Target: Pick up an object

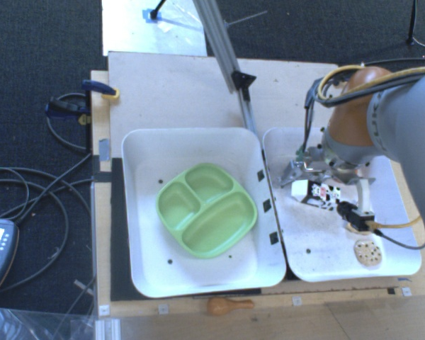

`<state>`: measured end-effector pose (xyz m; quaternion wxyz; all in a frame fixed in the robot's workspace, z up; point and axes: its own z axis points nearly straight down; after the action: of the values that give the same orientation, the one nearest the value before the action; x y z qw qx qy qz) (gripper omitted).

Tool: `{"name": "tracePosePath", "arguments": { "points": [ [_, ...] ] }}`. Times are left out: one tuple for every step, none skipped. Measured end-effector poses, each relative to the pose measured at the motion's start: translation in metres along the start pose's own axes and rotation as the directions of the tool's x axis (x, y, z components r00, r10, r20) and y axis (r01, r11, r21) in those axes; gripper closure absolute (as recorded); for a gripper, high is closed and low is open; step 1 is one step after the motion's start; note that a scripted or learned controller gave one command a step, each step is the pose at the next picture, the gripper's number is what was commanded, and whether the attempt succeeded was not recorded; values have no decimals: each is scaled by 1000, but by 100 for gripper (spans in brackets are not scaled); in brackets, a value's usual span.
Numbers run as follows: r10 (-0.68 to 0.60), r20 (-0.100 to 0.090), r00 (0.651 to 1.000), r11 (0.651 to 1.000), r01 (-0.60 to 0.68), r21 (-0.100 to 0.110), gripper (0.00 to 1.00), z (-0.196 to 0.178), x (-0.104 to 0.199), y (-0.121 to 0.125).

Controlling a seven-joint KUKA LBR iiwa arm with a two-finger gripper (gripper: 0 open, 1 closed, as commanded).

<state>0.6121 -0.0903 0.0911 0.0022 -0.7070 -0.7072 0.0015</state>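
Reaching from the right, the arm (389,115) lowers its claw (324,183) into the right bin (397,264).

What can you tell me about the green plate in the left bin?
The green plate is pale green and looks like smooth plastic, with rounded corners and three compartments: two small, one long. It lies flat, right side up, turned at a slant, on the floor of the left bin. Nothing lies in it, and nothing else touches it.

Robotics lab: plywood bench (177,91), clamp (99,88), loose cables (28,190), tripod leg (216,30).
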Motion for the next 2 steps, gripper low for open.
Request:
{"name": "tracePosePath", "arguments": {
  "points": [
    [0, 1, 1000, 1000, 0, -6, 0, 0, 0, 1],
    [1, 0, 1000, 1000, -1, -9, 100, -11, 0, 2]
  ]
}}
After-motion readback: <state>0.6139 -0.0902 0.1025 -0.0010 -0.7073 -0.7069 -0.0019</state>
